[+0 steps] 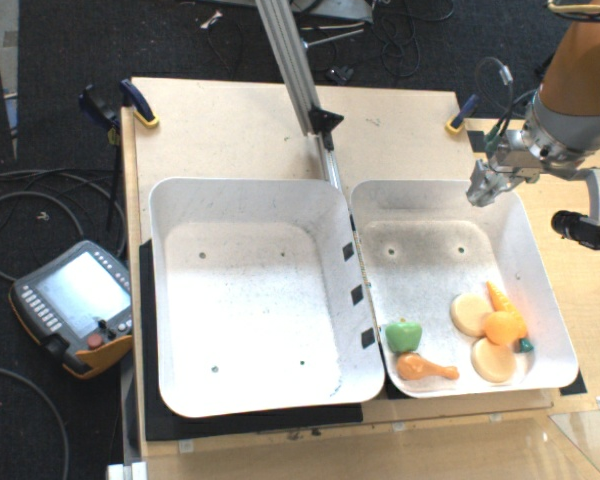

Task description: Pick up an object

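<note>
While hanging above the far-right rim of the right bin [540,258], jaws [480,192] carrying nothing visible; released or clenched: cannot tell from this slant. Arm [572,78] reaching in from the right, orange band up near the frame corner.

Camera view, right bin: all candidate objects bunched in the near-right corner, well apart from the jaws. Green apple-like piece [404,335] against the near-left wall, orange drumstick-shaped piece [426,369] just beside it toward the near rim. Two pale round discs [471,313] [494,361], with an orange ball [503,328] between them and touching both. Carrot-like piece [497,296] tucked at the far side of the ball; small teal bit at the ball's near side, too small to identify.

Camera view, left bin [180,268]: bare white floor, faint specks. Pendant [75,303] on the floor left of the bench [230,128], clamps at the far bench corners.

Progress, judged: pick not started. Nothing lifted, nothing contacted. Left to do: traverse toward the near corner, choose one piece, descend, close, lift. Clustered pieces likely to make an isolated grasp awkward; apple or drumstick looks most separable.
</note>
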Available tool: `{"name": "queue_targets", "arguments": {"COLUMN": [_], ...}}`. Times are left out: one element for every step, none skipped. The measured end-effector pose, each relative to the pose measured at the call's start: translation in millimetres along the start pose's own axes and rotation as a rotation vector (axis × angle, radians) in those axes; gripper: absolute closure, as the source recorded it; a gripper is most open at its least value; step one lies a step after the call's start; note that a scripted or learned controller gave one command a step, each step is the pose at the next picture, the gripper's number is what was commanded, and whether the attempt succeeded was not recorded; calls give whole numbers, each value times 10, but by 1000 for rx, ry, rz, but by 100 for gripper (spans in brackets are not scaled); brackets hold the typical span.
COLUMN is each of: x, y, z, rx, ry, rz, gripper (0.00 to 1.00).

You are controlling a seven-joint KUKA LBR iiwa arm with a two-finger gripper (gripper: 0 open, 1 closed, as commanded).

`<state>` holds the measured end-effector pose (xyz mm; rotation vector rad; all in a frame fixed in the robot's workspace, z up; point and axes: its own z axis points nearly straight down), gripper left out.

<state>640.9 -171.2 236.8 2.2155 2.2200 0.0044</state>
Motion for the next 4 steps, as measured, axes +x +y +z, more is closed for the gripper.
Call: {"name": "queue_targets", "arguments": {"x": [627, 1159, 1708, 2222], "y": [-63, -126, -319, -423], "z": [50, 146, 69, 158], "rx": [6, 7, 7, 8], "ry": [4, 4, 4, 3], "rz": [-6, -6, -6, -6], "gripper": [100, 100, 100, 100]}}
